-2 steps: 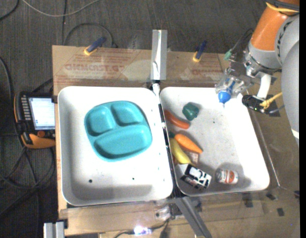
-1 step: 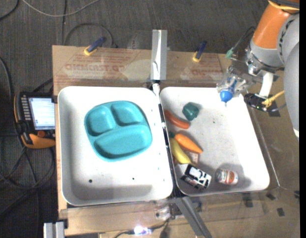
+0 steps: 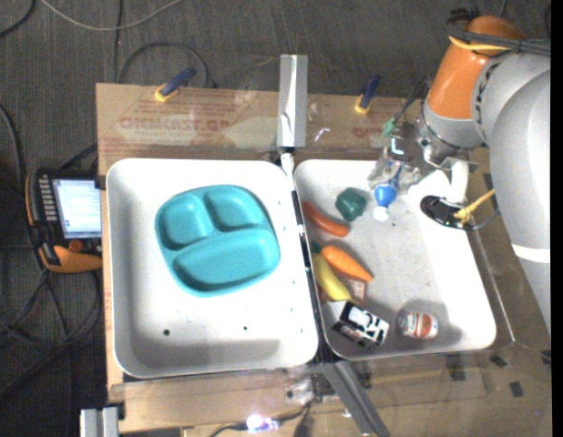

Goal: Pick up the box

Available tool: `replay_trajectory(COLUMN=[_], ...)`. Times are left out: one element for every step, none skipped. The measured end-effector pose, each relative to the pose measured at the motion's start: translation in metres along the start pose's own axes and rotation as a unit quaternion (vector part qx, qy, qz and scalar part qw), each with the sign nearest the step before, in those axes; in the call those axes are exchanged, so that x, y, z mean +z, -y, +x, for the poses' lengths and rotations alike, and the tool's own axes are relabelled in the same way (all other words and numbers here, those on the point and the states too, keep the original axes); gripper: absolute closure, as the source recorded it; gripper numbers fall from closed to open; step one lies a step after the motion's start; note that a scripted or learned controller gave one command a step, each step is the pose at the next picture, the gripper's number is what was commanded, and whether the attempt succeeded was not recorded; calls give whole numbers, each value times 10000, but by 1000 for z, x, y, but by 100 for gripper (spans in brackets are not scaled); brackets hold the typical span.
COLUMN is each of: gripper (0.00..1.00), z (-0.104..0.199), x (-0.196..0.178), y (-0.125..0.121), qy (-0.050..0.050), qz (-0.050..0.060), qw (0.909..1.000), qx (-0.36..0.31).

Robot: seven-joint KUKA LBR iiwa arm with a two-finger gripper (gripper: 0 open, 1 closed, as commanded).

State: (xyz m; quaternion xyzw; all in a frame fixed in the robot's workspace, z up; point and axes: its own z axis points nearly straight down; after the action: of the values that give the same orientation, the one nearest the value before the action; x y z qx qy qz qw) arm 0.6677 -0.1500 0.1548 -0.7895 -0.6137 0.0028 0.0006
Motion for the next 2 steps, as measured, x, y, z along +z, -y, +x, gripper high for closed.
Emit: replay_trajectory(gripper=[100, 100], z=[-11, 37], x=[60, -51], y=[2, 9], qy=[24, -6], qz=[79, -8], qw=[9922, 9907], qx=[1246, 1363])
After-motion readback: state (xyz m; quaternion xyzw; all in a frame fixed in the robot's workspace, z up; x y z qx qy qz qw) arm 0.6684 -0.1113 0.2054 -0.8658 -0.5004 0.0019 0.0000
